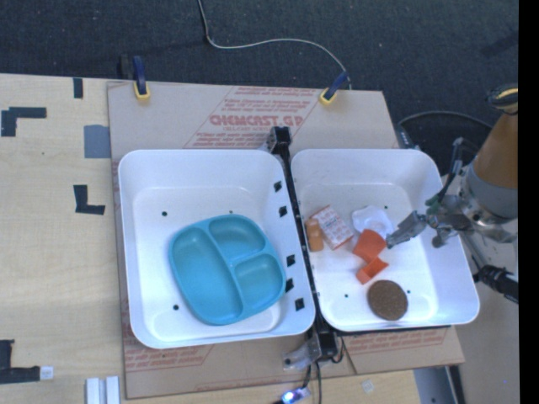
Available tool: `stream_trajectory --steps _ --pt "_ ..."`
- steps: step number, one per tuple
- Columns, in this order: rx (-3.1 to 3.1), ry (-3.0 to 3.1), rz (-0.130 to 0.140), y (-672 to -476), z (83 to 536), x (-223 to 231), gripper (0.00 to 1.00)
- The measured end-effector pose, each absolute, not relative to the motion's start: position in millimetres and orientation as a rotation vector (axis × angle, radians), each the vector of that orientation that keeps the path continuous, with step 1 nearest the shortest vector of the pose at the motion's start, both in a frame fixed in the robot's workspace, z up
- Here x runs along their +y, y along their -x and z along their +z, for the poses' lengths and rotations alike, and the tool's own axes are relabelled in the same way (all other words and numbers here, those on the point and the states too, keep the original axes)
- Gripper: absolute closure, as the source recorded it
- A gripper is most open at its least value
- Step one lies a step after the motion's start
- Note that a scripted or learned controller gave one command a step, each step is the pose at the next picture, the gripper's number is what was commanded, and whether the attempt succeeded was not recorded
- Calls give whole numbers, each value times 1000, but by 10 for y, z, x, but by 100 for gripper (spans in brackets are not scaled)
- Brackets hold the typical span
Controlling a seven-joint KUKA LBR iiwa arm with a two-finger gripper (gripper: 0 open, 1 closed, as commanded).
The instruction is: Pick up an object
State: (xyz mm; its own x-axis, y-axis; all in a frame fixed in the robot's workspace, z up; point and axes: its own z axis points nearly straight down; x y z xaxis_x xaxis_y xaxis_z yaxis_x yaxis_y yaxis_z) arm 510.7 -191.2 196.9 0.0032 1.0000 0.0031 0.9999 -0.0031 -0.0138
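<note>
The grey arm with its orange band [498,154] reaches in from the right edge and leans over the right rim of the right-hand shallow white bin [421,165], its wrist low and its tool [413,228] stretched leftward into the bin. The tool's dark fingers [402,231] point toward the bin's middle, and I cannot tell whether they are spread or closed; nothing visibly sits between them. Just left of the fingertip lies an orange block [369,245], near enough that contact cannot be judged, with a smaller orange piece [371,270] below it. A crumpled white wrapper [371,219] sits just above the block, a small printed packet [331,226] lies further left, and a brown round disc [388,300] rests near the front wall. The left-hand white bin [135,225] holds a blue divided plastic tray [227,267], well apart from the tool.
</note>
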Motion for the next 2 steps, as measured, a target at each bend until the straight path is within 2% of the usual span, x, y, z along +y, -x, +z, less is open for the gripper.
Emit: stream_trajectory --steps 1,2 --pt "-2221 2220 2 -5138 2031 -1910 0" --pt "-2217 2217 7 -5146 1461 -1998 0"
